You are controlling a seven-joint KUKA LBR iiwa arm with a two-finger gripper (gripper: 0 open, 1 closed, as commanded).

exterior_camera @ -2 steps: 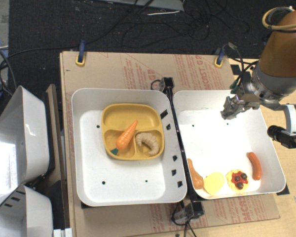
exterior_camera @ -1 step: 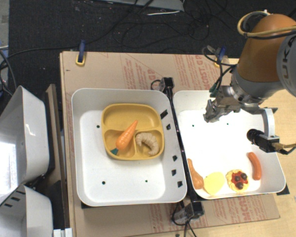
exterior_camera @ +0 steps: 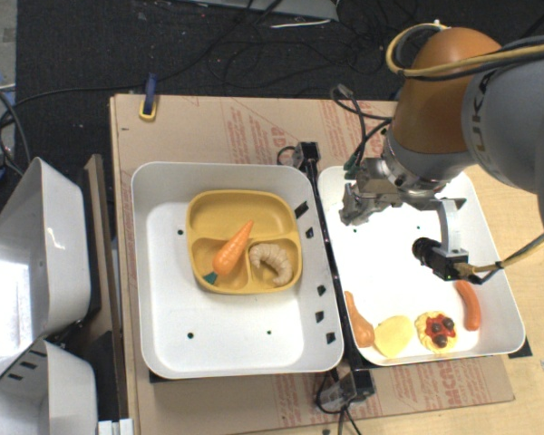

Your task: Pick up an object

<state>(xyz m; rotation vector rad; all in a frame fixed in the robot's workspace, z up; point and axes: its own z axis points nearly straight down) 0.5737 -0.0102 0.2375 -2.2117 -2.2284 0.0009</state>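
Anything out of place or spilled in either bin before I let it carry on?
One oddity: an orange toy piece in the right bin lies against the wall between the bins. The carrot and shrimp lie inside the yellow plate. Nothing looks spilled.

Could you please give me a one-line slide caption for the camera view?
KUKA arm's gripper over the right bin; a carrot and shrimp lie in the yellow tray.

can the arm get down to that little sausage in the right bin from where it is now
Probably yes. The sausage lies uncovered near the right bin's near right corner, apart from the small pizza beside it, and the gripper hangs over the same bin. The bin wall close by may crowd the jaws.
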